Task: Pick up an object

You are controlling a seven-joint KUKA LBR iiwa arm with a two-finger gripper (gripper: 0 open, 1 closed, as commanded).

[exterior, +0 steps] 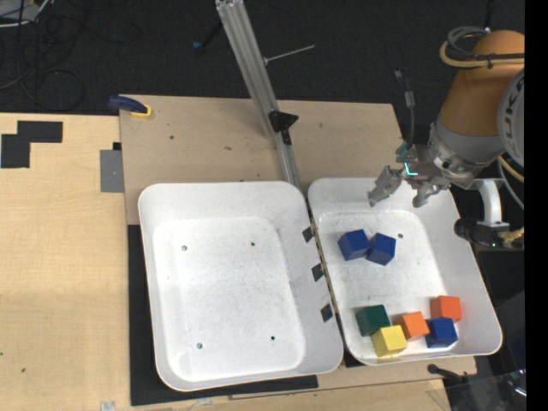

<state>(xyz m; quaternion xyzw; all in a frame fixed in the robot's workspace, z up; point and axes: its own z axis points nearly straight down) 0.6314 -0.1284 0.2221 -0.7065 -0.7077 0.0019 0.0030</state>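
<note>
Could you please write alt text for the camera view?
A grey arm's open two-finger gripper hovers over the right white bin's far end, holding nothing. Below lie two blue cubes touching, and five coloured cubes clustered at the near edge.

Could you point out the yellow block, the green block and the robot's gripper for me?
yellow block (390, 339), camera view, top face.
green block (372, 318), camera view, top face.
gripper (401, 195), camera view, midway between fingertips.
</note>
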